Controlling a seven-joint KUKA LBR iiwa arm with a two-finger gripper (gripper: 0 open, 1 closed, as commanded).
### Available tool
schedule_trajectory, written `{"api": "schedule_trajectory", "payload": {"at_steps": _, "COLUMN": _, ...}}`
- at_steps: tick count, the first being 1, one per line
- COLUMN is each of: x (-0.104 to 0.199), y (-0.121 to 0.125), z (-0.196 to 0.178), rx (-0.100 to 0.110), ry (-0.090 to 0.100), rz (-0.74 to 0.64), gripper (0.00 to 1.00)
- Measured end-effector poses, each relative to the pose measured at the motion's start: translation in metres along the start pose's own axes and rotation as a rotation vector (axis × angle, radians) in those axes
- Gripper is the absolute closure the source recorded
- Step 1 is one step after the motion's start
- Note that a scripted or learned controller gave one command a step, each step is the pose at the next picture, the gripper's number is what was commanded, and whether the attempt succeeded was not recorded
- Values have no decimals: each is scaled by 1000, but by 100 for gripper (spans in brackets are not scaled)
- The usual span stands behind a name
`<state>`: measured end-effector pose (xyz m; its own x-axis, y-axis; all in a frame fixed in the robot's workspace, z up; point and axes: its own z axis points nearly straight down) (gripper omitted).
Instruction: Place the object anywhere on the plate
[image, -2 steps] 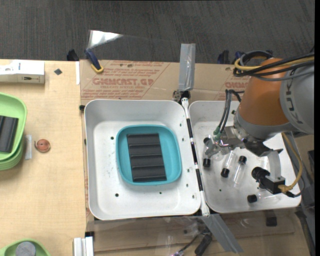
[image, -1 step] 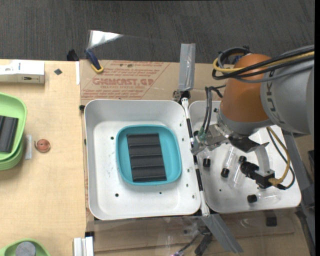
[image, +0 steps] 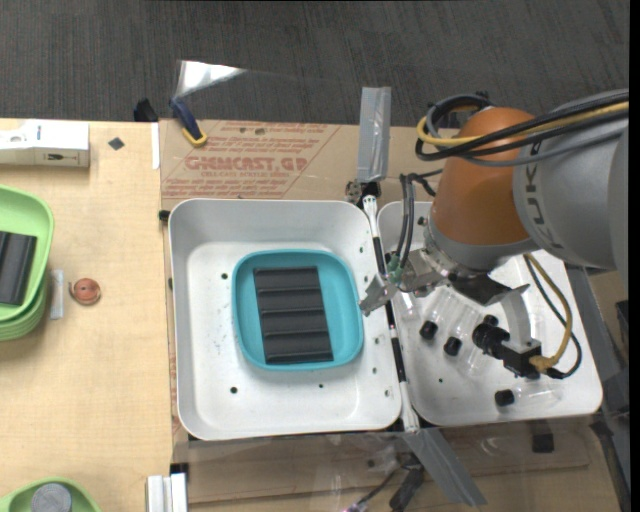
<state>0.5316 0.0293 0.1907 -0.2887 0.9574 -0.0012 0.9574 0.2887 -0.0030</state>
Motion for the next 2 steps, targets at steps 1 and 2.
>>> {"api": "schedule_trajectory", "payload": {"at_steps": 1, "x": 65, "y": 19, "z": 0, "rx": 0, "ry": 0, "rz": 21, "gripper": 0}}
{"api": "schedule_trajectory", "payload": {"at_steps": 2, "x": 4, "y": -6, "z": 0, "rx": 1, "ry": 1, "rz": 44, "gripper": 0}}
